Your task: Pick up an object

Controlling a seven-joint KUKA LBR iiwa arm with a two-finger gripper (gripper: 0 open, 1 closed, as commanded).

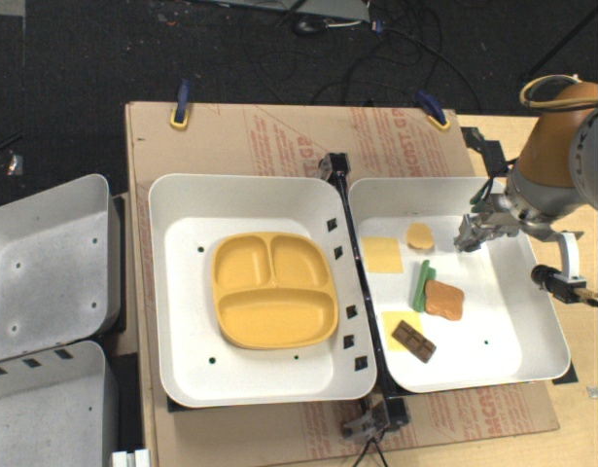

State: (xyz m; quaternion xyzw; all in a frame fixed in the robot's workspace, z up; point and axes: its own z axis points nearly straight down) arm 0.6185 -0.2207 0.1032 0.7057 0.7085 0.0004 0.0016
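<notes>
Gripper (471,233) hovers near the right bin's (532,358) far rim (fingers' state unclear), toys well apart.

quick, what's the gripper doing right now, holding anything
Two-finger gripper: above the right white bin, past the round tan piece; grip state cannot be told.

Yellow divided tray (275,291) in left bin (172,261), cardboard sheet (250,129), two clamps (181,105)
</notes>
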